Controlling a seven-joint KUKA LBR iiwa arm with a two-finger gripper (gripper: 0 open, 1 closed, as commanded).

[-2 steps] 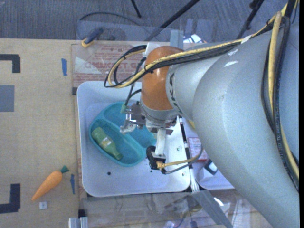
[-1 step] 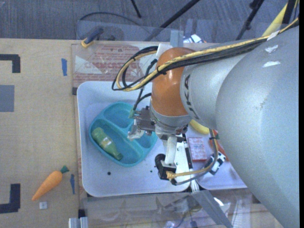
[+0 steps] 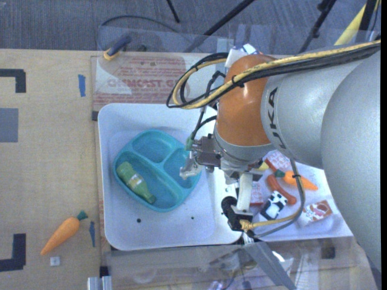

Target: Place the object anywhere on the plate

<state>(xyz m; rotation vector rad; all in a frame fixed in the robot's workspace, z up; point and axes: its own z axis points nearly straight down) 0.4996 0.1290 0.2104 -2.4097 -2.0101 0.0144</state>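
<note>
A teal divided plate (image 3: 158,162) lies in the left white bin (image 3: 121,119). In the plate's long left compartment rests a green bottle-shaped toy (image 3: 135,182). My gripper (image 3: 190,165) hangs over the plate's right rim, beneath the orange wrist band (image 3: 242,107); the wrist hides most of it. Nothing I can make out sits under it.
The right bin (image 3: 335,222) holds several toys: an orange carrot (image 3: 300,180), a black-and-white cow (image 3: 275,205), and red and white pieces (image 3: 318,210). A second toy carrot (image 3: 60,234) lies on the wooden bench left of the bins. The arm's bulk covers the upper right.
</note>
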